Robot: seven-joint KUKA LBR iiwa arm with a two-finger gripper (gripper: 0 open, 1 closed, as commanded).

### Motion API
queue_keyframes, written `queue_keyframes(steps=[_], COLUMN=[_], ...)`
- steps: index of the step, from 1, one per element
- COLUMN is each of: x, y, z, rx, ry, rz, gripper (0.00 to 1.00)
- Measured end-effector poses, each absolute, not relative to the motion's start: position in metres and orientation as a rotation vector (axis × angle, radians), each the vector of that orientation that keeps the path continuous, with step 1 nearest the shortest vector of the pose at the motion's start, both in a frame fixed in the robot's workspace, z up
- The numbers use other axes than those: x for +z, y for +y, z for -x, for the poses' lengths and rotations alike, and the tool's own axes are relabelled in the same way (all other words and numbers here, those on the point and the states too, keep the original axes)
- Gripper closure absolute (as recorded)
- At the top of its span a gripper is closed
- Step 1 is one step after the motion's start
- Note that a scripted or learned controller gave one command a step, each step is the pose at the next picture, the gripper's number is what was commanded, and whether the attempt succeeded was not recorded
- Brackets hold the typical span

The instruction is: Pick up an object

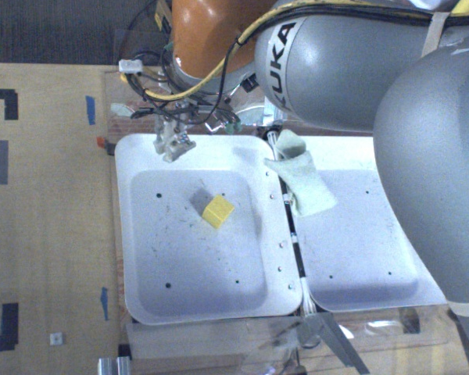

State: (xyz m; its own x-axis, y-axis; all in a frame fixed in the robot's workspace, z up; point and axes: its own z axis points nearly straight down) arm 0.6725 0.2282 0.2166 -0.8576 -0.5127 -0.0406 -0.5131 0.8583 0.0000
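The arm (pixel 352 61) reaches in from the right and covers the far right of the scene, its orange band (pixel 211 22) above the wrist. I operate over two white bins side by side on a wooden tabletop (pixel 47 209). The left bin (pixel 141 287) holds the target, a yellow block (pixel 218 211), lying near the bin's middle and turned at an angle to the walls. The right bin (pixel 359 272) carries a pale green cloth (pixel 303 178) draped over the ridge between the two bins.

The end effector (pixel 172 143) hangs over the far rim of the left bin, well apart from the block. I cannot tell whether its fingers are spread or pressed together; nothing is visible between them.

Procedure, as I judge it: move toward the near side until centred over the block, rotate the wrist to match the block's turned faces, then descend. The block looks rigid and small, so a misaligned approach may push it aside.

Blue tape marks (pixel 91 109) and black markings (pixel 8 104) sit on the tabletop to the left.
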Motion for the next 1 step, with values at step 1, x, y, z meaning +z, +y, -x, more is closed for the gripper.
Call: queue_keyframes(steps=[1], x=[0.2303], y=[0.2288], z=[-0.6747], rx=[0.023], ry=[2.979], rz=[0.817], gripper=[1.0])
